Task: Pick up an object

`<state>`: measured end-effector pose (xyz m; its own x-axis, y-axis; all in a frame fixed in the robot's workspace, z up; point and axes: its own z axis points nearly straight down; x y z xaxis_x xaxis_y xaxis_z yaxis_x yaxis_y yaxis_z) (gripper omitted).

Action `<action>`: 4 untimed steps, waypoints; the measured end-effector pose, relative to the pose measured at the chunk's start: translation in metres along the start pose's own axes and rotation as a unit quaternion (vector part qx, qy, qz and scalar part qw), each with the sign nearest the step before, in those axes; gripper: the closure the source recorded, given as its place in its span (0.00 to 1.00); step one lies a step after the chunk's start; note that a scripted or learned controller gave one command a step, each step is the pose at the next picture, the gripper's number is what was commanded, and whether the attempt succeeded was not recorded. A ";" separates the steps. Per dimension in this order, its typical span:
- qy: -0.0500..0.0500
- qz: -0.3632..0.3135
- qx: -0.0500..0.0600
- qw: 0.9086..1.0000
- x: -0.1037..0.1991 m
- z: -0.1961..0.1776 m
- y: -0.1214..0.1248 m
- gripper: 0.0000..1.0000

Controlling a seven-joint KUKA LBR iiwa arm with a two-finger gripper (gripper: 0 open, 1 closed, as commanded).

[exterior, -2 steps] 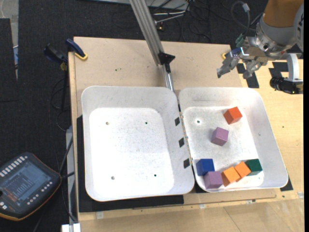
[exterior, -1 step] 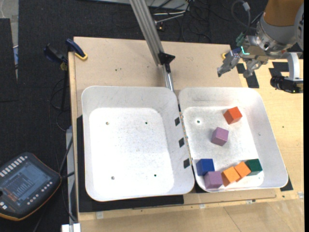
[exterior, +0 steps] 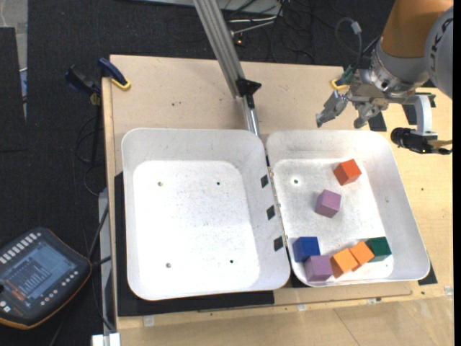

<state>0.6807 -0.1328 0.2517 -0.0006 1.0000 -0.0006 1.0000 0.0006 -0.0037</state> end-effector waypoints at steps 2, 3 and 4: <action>0.000 0.001 0.000 1.000 -0.011 0.098 -0.008 0.00; -0.001 0.001 -0.004 1.000 -0.011 0.084 -0.006 1.00; -0.001 0.001 -0.005 1.000 -0.016 0.039 -0.002 1.00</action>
<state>0.6782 -0.1486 0.2129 0.0009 1.0000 -0.0022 1.0000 -0.0008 0.0072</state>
